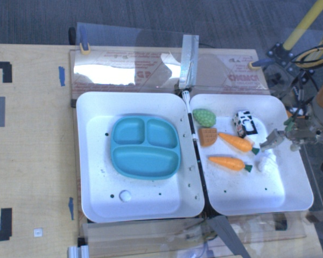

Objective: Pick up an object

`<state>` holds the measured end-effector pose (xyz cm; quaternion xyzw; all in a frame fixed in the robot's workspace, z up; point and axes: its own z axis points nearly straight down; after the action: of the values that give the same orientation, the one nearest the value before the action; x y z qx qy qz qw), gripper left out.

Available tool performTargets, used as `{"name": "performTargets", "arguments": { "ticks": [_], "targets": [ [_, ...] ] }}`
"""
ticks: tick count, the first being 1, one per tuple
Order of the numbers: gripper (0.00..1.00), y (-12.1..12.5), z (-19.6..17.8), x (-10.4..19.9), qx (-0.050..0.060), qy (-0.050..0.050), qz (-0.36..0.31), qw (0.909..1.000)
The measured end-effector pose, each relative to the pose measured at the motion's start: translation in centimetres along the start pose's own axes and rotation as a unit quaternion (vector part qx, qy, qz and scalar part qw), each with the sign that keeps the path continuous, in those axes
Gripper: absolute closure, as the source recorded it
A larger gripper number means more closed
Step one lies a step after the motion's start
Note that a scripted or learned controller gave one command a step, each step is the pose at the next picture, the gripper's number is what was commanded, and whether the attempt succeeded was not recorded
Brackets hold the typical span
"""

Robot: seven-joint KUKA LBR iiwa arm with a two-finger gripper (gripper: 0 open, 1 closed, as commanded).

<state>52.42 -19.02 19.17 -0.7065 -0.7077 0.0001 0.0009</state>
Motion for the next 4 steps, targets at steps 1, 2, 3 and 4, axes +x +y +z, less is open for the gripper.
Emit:
{"name": "performTargets", "arguments": {
  "ticks": [1, 2, 3, 4],
  "targets": [
    [0.00, 0.6, -10.1, 0.5, -0.005, -0.002, 0.006, 1.0000],
    [0.00, 5.5, -0.1, 7.2, 0.001, 0.000, -0.124, 0.9923],
    [0.00, 9.2, 9.2, 3.7, -0.004, -0.003, -0.172, 0.9850],
    [1.00, 9.2, 8.3, 3.8, -0.004, -0.003, -0.172, 0.9850]
  ]
}}
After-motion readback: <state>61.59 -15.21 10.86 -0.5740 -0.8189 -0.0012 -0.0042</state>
